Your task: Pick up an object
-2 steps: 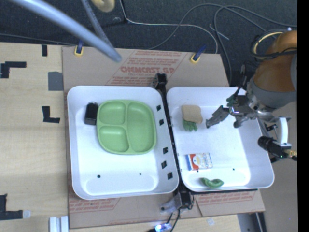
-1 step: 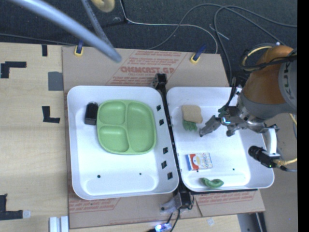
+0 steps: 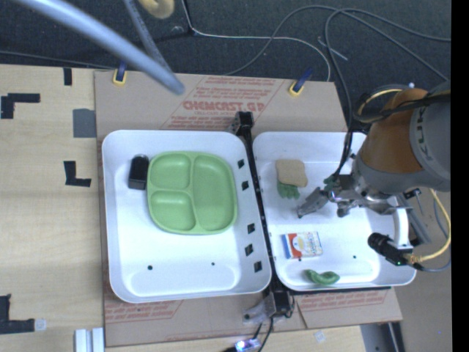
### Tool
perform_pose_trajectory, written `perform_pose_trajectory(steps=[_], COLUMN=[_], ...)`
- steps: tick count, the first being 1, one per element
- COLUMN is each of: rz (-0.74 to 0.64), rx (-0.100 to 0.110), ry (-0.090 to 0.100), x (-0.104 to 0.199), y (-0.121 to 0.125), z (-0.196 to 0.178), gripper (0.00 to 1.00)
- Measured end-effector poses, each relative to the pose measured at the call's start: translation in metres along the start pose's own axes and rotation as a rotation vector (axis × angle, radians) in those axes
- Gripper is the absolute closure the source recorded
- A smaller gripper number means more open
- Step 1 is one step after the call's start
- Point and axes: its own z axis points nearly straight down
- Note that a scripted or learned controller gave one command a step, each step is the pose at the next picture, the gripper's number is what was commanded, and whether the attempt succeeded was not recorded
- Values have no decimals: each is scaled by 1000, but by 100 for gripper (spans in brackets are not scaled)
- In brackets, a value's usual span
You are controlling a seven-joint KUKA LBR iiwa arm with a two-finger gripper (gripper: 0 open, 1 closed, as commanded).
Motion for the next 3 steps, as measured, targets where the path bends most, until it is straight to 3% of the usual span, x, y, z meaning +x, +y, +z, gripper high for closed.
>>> perform_pose_trajectory(steps=[1, 2, 3], rz=[-1, -2, -1], rx=[-6, -9, -11], ry=[-2, -2, -1], x=[0, 0, -1], y=[0, 1, 2], z=[48, 35, -28], gripper=[0, 100, 100])
